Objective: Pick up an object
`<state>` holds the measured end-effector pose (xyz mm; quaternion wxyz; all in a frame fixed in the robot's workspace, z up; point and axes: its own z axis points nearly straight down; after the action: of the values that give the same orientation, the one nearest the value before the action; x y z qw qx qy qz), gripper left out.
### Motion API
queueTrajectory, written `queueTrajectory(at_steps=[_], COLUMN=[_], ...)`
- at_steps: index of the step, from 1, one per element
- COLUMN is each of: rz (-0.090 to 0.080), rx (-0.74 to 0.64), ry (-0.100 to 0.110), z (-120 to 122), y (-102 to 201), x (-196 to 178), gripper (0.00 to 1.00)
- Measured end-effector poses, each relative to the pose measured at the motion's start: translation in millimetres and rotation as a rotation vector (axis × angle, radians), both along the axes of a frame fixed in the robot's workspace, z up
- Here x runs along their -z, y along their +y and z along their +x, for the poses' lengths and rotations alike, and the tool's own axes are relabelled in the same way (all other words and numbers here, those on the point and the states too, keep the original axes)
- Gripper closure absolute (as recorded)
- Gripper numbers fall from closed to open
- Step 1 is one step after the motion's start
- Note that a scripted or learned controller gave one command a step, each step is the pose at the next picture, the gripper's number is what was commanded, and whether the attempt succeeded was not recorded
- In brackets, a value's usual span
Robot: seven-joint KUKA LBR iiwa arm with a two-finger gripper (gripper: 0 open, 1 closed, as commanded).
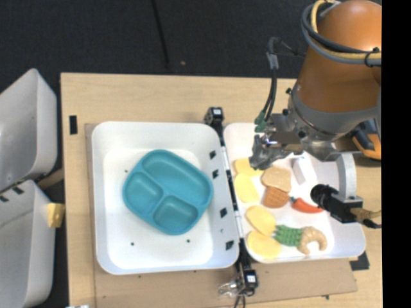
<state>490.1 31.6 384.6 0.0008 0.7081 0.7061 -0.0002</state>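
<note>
- Two shallow white bins sit side by side on the wooden worktop (148, 98): the left bin (103, 236) and the right bin (347, 246).
- The left bin holds one blue divided plate (168, 191), with three compartments, lying flat near the bin's middle.
- The right bin holds a cluster of toy food. Four pale yellow rounded pieces (246, 187) run in a column along its left wall, from near the top to the bottom.
- One slice of bread (277, 177) lies just right of the upper yellow pieces, with one brown piece (275, 198) touching it below.
- One red chili (306, 205) lies right of the brown piece.
- One green leafy piece (288, 235) and one tan curled piece (314, 239) lie near the bin's lower edge, side by side.
- The pincer (264, 154) hangs over the upper left part of the right bin, just above the bread and the topmost yellow piece. Whether its fingers are wide or narrow cannot be told.
</note>
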Motion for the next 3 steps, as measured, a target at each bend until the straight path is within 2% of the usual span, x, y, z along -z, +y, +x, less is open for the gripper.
queueTrajectory(at_steps=[1,2,3], rz=[0.002,0.002,0.000], rx=[-0.009,-0.009,-0.014], ry=[0.002,-0.003,-0.001], z=[-0.4,-0.1,0.5], y=[44.9,76.4,74.0], x=[20.8,-20.0,-28.8], gripper=[1.00,1.00,1.00])
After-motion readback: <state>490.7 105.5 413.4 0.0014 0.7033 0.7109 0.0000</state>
